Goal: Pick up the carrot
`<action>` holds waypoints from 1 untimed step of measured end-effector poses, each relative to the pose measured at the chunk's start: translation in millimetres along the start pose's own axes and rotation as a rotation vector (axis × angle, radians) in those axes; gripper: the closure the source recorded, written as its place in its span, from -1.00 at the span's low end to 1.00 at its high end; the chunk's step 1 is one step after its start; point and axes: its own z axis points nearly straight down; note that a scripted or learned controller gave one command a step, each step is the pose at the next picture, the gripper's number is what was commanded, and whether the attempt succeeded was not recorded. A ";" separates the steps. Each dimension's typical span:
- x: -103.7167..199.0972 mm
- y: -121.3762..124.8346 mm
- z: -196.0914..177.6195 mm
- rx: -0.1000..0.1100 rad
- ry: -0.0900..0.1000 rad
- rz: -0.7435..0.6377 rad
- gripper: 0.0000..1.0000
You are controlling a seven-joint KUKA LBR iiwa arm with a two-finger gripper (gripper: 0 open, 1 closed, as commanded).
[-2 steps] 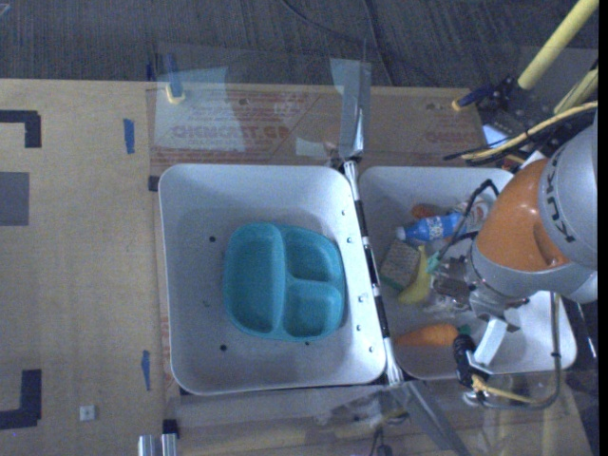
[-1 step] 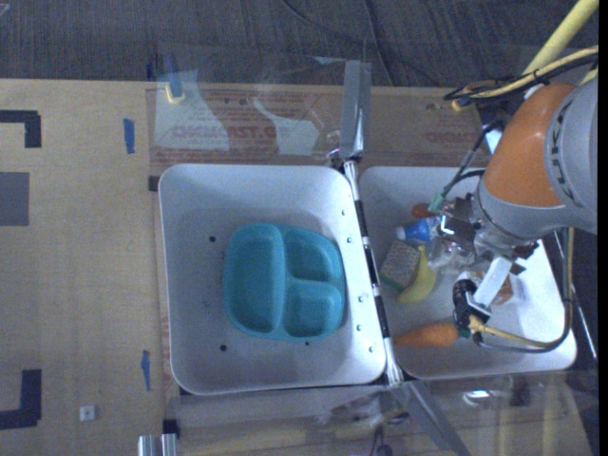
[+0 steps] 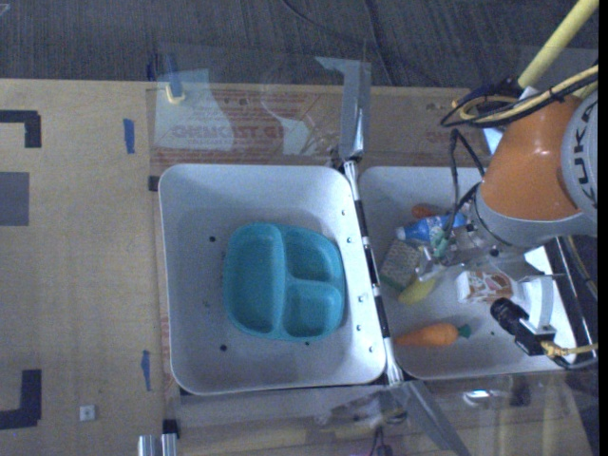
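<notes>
Near the front edge of the right bin lies the carrot, long axis running along that edge, green top toward the bin's right side; it sits apart from everything else. Just behind it, toward the bin's middle, clusters clutter: a yellow piece, a mesh packet, a blue item; the gripper hangs over that cluster, so the carrot lies frontward of it; its opening I cannot tell. The left bin holds a tray.
</notes>
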 end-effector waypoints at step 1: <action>-27.7 -21.9 -25.6 -0.002 -0.002 0.590 1.00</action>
